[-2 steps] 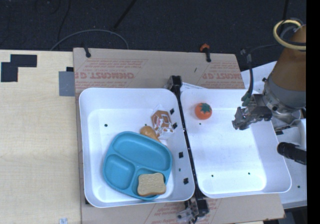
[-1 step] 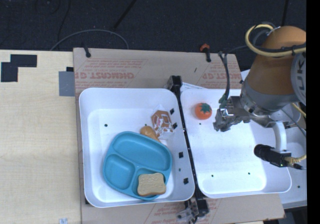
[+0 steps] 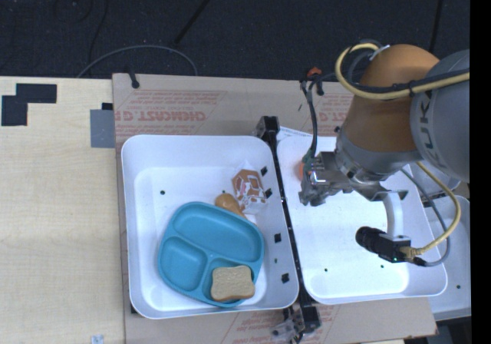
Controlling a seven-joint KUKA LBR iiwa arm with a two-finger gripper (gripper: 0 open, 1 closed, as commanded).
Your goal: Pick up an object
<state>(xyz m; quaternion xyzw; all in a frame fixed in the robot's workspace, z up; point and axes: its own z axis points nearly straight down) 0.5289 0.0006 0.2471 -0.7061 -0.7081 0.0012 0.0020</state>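
Camera view: two white bins [image 3: 142, 181] on a cardboard-covered bench [image 3: 192, 108], dark floor [image 3: 230, 12] behind; hand's [image 3: 313, 190] opening unclear.

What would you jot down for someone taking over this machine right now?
Claw: low over the right bin, by its left wall; open or shut cannot be told, nothing seen in it.
Things: blue divided plate in the left bin, bread slice in the plate's near compartment, small orange-brown item and clear wrapped packet beside its far edge.
Done: nothing lifted.
Left: grab one object.
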